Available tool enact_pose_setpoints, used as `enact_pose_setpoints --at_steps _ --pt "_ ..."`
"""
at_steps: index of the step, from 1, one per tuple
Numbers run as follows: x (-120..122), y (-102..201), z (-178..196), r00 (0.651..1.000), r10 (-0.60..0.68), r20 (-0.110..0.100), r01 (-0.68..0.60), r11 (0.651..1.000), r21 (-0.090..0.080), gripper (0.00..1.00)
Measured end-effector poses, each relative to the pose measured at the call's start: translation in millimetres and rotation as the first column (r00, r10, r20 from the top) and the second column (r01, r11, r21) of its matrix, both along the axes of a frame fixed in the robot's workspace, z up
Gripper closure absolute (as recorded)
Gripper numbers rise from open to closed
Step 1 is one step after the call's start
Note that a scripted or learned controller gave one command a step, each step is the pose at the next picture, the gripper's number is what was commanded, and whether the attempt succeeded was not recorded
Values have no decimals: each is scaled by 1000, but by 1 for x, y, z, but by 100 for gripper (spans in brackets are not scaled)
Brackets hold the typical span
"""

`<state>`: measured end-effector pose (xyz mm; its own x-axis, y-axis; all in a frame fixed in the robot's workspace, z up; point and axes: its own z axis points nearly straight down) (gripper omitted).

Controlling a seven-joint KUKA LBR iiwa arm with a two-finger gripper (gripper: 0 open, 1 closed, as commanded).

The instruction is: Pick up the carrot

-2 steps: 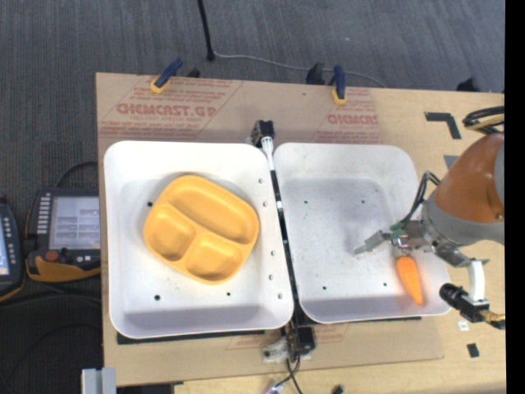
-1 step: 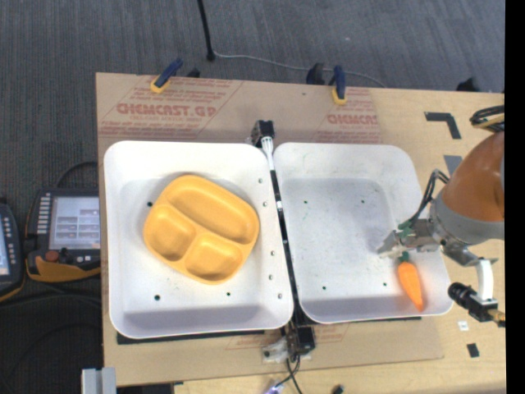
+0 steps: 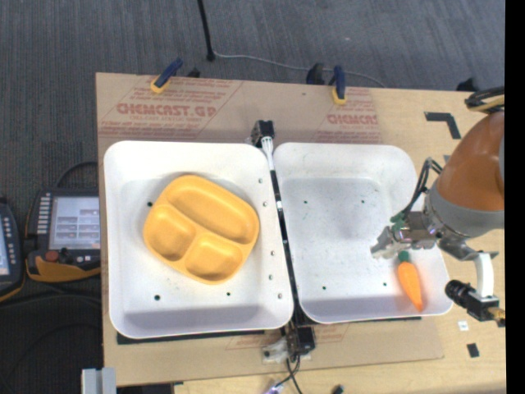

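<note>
the end effector (image 3: pixel 399 249) hovers just above the carrot's green top — whether it grips anything, i cannot tell. the carrot (image 3: pixel 410 283) lies in the right bin (image 3: pixel 344 158) — by its near right corner.

Bench and what rests on it

You see a brown board-covered bench (image 3: pixel 164 109) bearing two white bins touching side by side: the left bin (image 3: pixel 123 245), and just right of it the right bin (image 3: pixel 344 158). Beyond the left bin, clamps (image 3: pixel 167 74) grip the board's far edge.
</note>
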<state>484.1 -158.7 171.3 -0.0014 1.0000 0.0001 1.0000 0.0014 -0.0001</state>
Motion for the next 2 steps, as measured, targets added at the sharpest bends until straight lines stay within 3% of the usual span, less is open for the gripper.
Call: enact_pose_setpoints --at_steps 1,2 --pt "-1 -63 -22 1000 -3 -1 3 1000 -2 100" --pt "0 4 -31 1000 1 -2 -1 1000 2 100"
